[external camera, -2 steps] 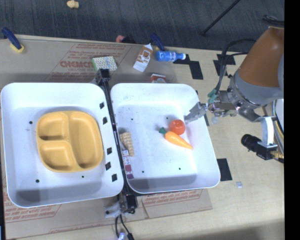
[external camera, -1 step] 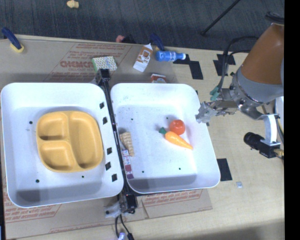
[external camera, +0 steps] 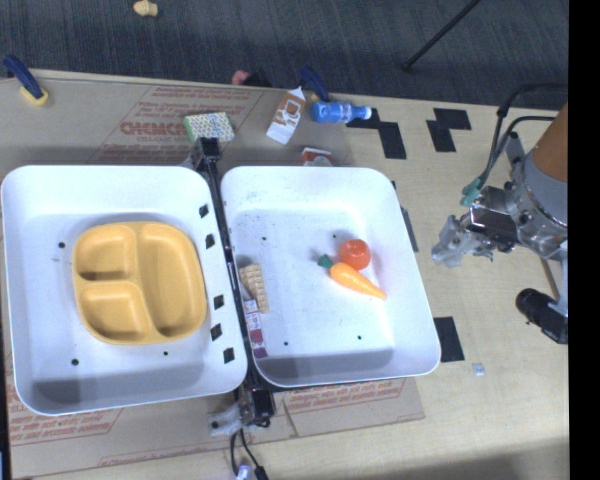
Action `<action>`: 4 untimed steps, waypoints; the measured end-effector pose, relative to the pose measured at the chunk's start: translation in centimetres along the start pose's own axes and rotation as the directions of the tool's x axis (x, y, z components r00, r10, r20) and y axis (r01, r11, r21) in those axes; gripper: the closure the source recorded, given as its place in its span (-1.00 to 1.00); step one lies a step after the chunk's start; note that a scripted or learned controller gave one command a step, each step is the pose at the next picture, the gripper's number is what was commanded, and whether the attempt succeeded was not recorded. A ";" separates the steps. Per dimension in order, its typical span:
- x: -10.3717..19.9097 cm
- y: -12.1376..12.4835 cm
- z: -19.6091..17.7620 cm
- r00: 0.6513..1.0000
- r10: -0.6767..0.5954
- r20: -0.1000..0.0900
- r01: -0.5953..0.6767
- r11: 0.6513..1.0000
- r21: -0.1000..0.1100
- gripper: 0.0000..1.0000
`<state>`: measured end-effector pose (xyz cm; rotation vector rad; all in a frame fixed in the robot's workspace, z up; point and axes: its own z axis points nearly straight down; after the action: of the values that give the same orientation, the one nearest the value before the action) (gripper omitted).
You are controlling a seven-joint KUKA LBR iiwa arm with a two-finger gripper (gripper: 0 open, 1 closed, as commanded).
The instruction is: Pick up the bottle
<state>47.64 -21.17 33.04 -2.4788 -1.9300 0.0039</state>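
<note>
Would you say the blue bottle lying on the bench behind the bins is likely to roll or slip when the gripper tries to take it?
Probably. The bottle lies on its side on flat cardboard, so a nudge may roll it. It looks small and plastic, likely light, and smooth enough to slip. The gripper is far off, right of the right bin.

Mounted high above the worktop (external camera: 500, 408), fixed, looking down at a slant. Faces so that the far edge of the worktop lies along the top of the frame, with dark carpet floor (external camera: 280, 18) beyond it. Set far enough back to take in both white bins whole: left bin (external camera: 20, 268) and right bin (external camera: 410, 268), side by side across the middle. Takes in the arm (external camera: 540, 208) at the right edge, cut off by the frame there. Near edge of the worktop runs out at the bottom.
</note>
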 end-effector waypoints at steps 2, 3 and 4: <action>0.9 -0.3 14.4 0.994 -0.107 -0.003 0.107 0.994 0.004 1.00; 0.8 -0.2 11.7 0.992 0.124 -0.002 -0.124 0.992 0.001 1.00; 1.0 -0.2 8.9 0.949 0.316 -0.002 -0.316 0.949 0.001 1.00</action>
<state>47.65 -20.18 24.16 -2.7548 -1.5072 0.0024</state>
